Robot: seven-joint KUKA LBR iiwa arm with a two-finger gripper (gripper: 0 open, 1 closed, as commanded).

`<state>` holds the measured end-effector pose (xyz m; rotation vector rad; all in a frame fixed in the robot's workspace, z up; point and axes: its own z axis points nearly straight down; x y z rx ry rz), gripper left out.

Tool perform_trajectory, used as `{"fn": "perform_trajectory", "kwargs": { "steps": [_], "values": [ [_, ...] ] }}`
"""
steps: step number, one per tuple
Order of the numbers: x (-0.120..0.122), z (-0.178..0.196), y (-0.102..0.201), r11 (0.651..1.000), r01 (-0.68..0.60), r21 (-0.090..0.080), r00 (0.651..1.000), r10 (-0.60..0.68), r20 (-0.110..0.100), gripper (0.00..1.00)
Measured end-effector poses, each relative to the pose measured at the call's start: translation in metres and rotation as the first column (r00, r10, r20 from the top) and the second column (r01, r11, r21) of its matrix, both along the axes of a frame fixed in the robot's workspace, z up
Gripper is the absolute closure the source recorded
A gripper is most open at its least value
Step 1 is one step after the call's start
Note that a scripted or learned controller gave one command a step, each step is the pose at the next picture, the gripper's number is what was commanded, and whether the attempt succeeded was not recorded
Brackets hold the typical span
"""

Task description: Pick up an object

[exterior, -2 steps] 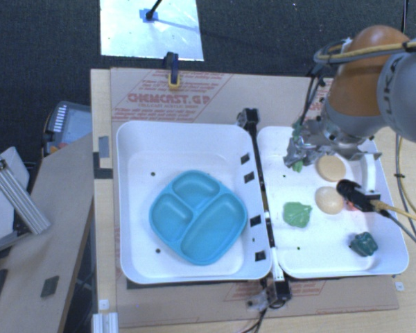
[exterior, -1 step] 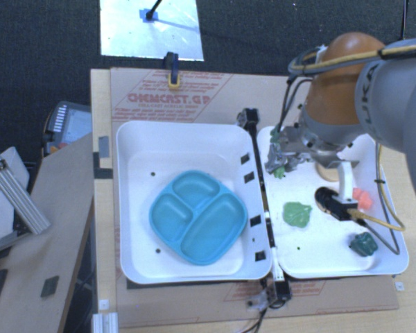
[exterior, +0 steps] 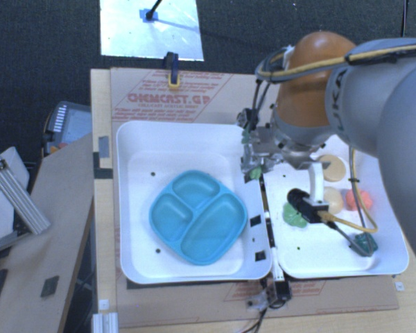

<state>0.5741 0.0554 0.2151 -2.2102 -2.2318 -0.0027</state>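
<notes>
Green object (exterior: pixel 294 216) in right bin (exterior: pixel 395 255), just below tool (exterior: pixel 255 164).

Blue plastic divided plate with three compartments (exterior: pixel 197 216): lies flat, upright, middle of left white bin (exterior: pixel 135 255). Right white bin (exterior: pixel 388 259): green soft lump (exterior: pixel 293 216) near left side; pale round disc (exterior: pixel 333 167) at back; orange-pink piece (exterior: pixel 358 200) toward right; small teal item (exterior: pixel 365 243) near front right

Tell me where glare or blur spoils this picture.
In the camera view, strong glare whitens the shiny silver sheet above the bench; the grey arm, close to the lens, looks soft and blurred; the blue divided plastic plate in the left white bin is evenly lit.
</notes>
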Motion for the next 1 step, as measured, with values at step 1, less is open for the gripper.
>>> {"fn": "perform_trajectory", "kwargs": {
  "steps": [1],
  "values": [
    [-0.0202,-0.0069,0.0535,1.000,0.000,0.000,1.000,0.000,-0.002,1.00]
  ]
}}
